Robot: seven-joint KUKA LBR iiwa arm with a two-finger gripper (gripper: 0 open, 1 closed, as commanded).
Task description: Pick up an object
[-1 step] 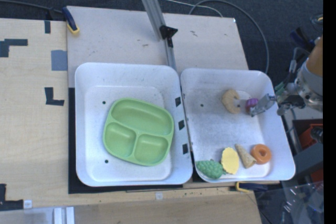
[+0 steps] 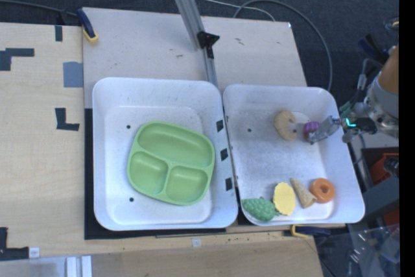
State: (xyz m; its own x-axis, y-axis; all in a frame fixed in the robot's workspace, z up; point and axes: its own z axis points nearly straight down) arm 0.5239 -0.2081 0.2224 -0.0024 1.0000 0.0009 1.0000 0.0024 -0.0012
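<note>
Grey gripper (image 2: pixel 319 131) over right bin (image 2: pixel 259 159), tips beside purple piece (image 2: pixel 311 127) and tan biscuit (image 2: pixel 284 124); grip state cannot be determined. Green divided plate (image 2: pixel 171 163) in left bin (image 2: pixel 110 139)

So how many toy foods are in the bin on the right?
5, perhaps more hidden by the gripper: a tan cookie near the gripper, then along the front edge green broccoli, a yellow piece, a tan cone and an orange donut.
</note>
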